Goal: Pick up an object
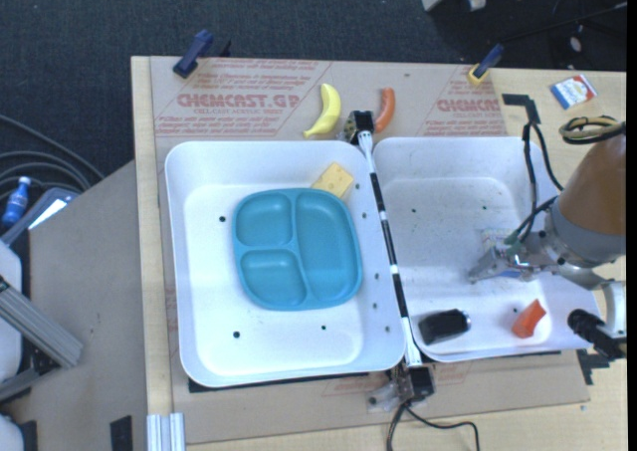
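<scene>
Glossy black block (pixel 444 326) beside orange wedge (pixel 530 319), metal gripper (pixel 495 263) above

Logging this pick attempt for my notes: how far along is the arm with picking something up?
Done: the grey arm's gripper has reached low into the right white bin. In hand: nothing shows between its fingers. Left: grasping and lifting. The orange wedge-shaped piece and the black oblong object lie on the bin floor nearby, and the blue divided plastic plate sits in the left white bin.

A blue tray (pixel 297 246) lay in a white bin (pixel 194 240); nearby were a yellow banana (pixel 324 112) and an orange piece (pixel 530 319).
</scene>
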### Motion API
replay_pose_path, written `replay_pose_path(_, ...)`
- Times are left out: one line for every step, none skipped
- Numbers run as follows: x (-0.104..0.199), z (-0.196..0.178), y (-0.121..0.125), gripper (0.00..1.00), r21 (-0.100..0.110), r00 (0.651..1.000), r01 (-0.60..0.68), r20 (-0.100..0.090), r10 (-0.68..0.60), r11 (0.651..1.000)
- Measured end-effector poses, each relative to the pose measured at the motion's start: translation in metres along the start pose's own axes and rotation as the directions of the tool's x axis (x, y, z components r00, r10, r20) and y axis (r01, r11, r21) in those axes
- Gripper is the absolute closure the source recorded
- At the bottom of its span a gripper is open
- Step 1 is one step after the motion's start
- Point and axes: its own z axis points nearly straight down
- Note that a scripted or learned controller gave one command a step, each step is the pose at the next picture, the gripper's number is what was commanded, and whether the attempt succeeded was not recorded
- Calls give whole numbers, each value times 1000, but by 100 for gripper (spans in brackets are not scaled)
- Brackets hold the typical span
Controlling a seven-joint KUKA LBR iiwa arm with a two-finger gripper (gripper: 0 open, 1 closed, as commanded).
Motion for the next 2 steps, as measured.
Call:
replay_pose_path(-31,-1,72,0,-1,1000,5,-9,-5,1000)
replay_pose_path(-12,0,4,0,0,1000,0,0,0,1000)
